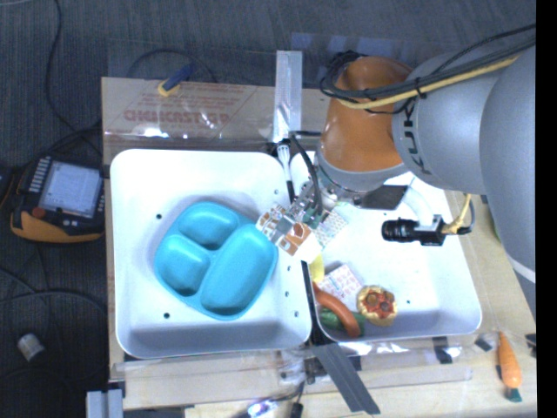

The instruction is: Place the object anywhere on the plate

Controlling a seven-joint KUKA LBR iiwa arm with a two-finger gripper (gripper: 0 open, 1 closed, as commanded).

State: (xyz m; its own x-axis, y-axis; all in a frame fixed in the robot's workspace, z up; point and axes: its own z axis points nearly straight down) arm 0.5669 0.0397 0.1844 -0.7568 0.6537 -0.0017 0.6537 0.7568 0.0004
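End effector (306, 209) positioned at frame centre, above the divide between the two white bins; finger opening cannot be told, being masked by the wrist. Small printed card-like object (289, 230) visible just below the end effector, at the right rim of the left bin (130, 233), near but not over the blue three-compartment plate (216, 259) lying at centre left; grip on it not confirmed. Probable risks: object dropping onto the bin rim or the white floor short of the plate if released here; slipping from a loose hold during travel leftward. Further items (357, 303) resting in the right bin (435, 286), lower centre, well clear.
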